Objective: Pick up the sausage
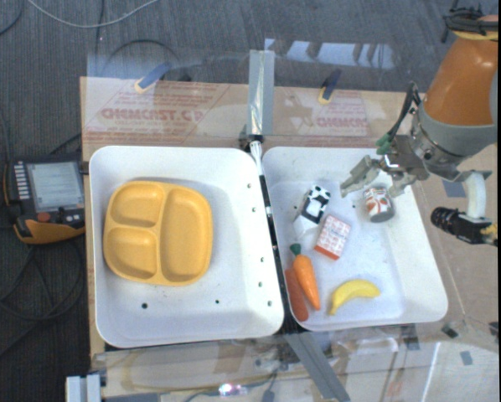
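Observation:
The sausage (294, 296), reddish-brown and slim, lies against the left wall of the right bin (418, 249), close beside an orange carrot (307, 280). My gripper (376, 182) hovers over the upper right of that bin, far up and to the right of the sausage. Its fingers (356, 177) are spread open, with nothing held between them. A small red-and-white can (378, 204) lies just below the fingertips.
The right bin also holds a yellow banana (353, 294), a red-and-white box (333, 236) and a black-and-white bottle (314, 203). A yellow divided plate (158, 231) sits in the left bin (108, 308). The arm's orange band (464, 78) rises at the right.

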Robot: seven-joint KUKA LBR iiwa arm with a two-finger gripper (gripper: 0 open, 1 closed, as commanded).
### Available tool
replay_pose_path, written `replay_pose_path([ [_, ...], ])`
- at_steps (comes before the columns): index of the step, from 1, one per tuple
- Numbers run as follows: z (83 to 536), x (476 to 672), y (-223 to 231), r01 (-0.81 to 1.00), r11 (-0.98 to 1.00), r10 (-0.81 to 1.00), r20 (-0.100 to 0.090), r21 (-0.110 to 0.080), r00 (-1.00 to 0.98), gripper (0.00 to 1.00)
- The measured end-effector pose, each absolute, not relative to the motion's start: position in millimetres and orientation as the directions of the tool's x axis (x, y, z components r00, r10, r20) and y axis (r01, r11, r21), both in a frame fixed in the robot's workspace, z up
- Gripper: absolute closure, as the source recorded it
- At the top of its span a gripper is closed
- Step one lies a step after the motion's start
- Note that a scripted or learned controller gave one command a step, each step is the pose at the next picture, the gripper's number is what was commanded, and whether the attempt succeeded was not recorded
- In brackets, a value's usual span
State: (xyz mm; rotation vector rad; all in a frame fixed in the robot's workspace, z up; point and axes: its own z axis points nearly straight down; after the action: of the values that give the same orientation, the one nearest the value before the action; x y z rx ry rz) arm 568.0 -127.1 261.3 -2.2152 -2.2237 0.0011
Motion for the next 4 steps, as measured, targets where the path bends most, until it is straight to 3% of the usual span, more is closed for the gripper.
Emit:
replay_pose_path([
  [1,128,618.3,-118,0.998,0.060,0.998,0.000,0.017,-0.060,0.00],
  [2,91,602.8,-105,0.994,0.110,0.994,-0.002,0.015,-0.110,0.00],
  [3,91,629.2,-168,0.993,0.119,0.993,0.001,0.014,-0.119,0.00],
  [4,91,566.4,-136,0.988,0.153,0.988,-0.006,0.012,-0.153,0.00],
])
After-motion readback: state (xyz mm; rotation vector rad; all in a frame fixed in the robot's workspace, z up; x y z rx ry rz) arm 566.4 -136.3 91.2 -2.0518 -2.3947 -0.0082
